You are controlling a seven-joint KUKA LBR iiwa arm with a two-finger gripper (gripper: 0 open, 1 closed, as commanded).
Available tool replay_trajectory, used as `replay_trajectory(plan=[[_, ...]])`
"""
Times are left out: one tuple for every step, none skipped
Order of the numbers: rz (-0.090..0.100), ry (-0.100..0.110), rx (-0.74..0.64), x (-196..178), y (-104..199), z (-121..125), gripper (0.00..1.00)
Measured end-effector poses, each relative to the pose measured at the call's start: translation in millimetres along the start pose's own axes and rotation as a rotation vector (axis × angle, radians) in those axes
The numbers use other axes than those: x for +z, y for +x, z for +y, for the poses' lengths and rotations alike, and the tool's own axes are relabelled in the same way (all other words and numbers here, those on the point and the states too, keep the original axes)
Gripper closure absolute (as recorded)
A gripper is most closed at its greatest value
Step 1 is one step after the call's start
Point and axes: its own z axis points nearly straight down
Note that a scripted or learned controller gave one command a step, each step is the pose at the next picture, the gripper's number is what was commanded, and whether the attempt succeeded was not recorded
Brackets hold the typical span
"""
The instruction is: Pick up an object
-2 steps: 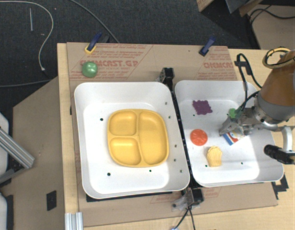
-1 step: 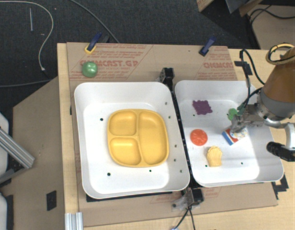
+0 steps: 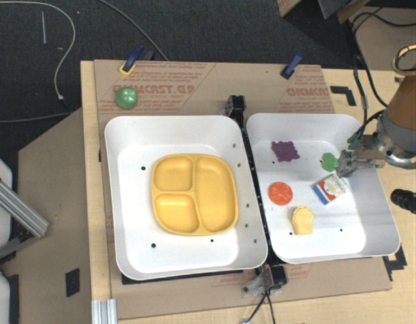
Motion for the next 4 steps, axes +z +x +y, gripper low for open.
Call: replay_trajectory(plan=[[-0.001, -0.002, 0.0, -61.3, -6.5, -3.7, 1.0], [0.0, 0.0, 0.0, -107.2, -13.7, -3.9, 1.0], [0.004, 0.005, -0.006, -107.2, 45.5, 7.5, 1.0], [0.004, 0.007, -0.005, -105.8, 100.5, 15.2, 1.0]])
